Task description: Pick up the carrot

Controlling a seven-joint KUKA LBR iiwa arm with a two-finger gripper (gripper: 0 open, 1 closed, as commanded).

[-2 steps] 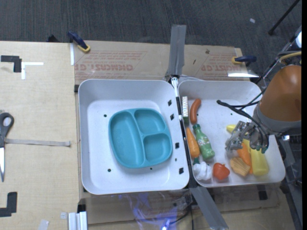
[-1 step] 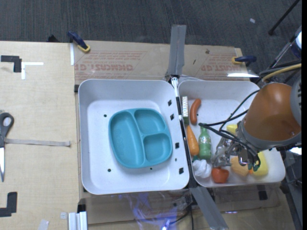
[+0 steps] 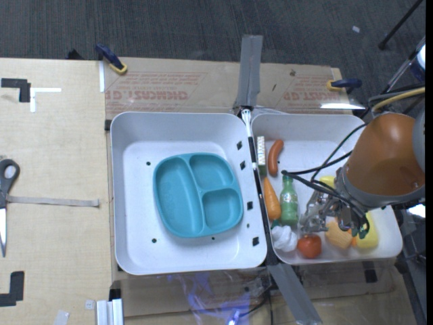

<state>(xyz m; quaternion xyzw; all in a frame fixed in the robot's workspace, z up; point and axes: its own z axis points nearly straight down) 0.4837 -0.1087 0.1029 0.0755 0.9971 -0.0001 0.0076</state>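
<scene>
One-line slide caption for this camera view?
Gripper hovers in the right bin beside the green bottle; carrot lies untouched.

Dark carpet floor [image 3: 169,12] lies beyond the light wooden bench [image 3: 47,147].

The hand [image 3: 318,215] was a dark tangle of metal and cables below the orange wrist, too cluttered to tell how its fingers stood or whether anything lay between them. The arm [image 3: 385,158] ran off the right edge and covered much of the right bin [image 3: 304,117], hiding all but a sliver of a yellow item [image 3: 327,181] behind its cables and part of the yellow fruit [image 3: 369,239] and the orange fruit [image 3: 338,237] beneath it. At the left edge the scissors [image 3: 7,181] were cut off, and the lettering on the cardboard [image 3: 155,90] was too small to read with certainty.
</scene>
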